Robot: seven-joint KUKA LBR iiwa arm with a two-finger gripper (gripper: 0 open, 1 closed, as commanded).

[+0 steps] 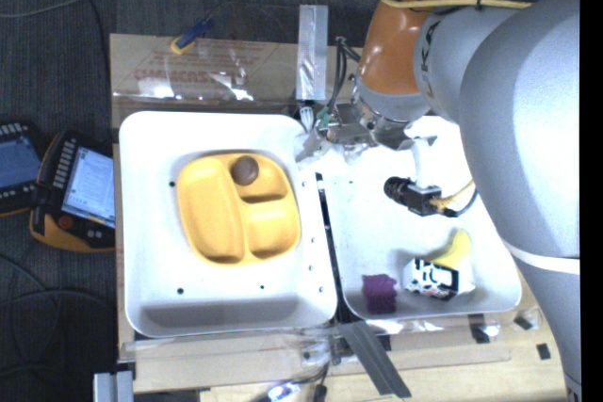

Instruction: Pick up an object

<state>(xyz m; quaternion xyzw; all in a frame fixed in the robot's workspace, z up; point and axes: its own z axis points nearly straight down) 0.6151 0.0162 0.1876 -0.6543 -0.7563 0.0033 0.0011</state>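
Arm's gripper [325, 135] over rim between bins, far end; grasp state: cannot tell. Purple block [380, 293], yellow piece [456, 249] well apart from it, opposite end of right bin [377, 221]. Risk: closing here catches rim, not object

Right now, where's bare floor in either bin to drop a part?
Left bin: the strip below the yellow tray. Right bin: the middle, above the purple block. Crowded: its lower right corner, black-and-white toy and yellow piece.
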